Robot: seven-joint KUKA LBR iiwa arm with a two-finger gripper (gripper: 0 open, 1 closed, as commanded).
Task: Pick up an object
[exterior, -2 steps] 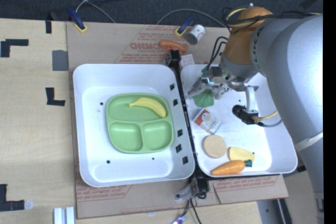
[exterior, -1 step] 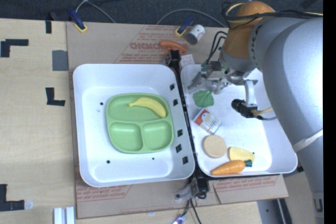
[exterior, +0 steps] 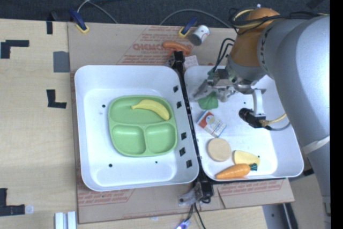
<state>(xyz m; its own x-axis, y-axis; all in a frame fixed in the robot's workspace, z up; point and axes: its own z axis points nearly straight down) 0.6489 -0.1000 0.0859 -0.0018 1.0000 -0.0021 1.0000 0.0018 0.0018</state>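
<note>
Two shallow white bins sit side by side on the worktop (exterior: 32, 115). The left bin (exterior: 88, 115) holds a green divided plate (exterior: 142, 134), and a yellow banana (exterior: 153, 108) lies in the plate's long upper compartment; the two lower compartments have nothing in them. The right bin (exterior: 278, 139) holds several small things: a green object (exterior: 209, 101) near its upper left, a small red and white packet (exterior: 212, 123) just below that, a round tan disc (exterior: 218, 149) lower down, a yellow piece (exterior: 245, 157) beside the disc, and an orange carrot (exterior: 233, 171) against the near wall.

The hand (exterior: 217, 87) is down in the upper left part of the right bin, directly above the green object and apparently touching it. How far the hand is open, or whether it grips anything, cannot be told from this angle. The green object is small, mid-green and partly hidden under the hand, so its shape is unclear.
</note>
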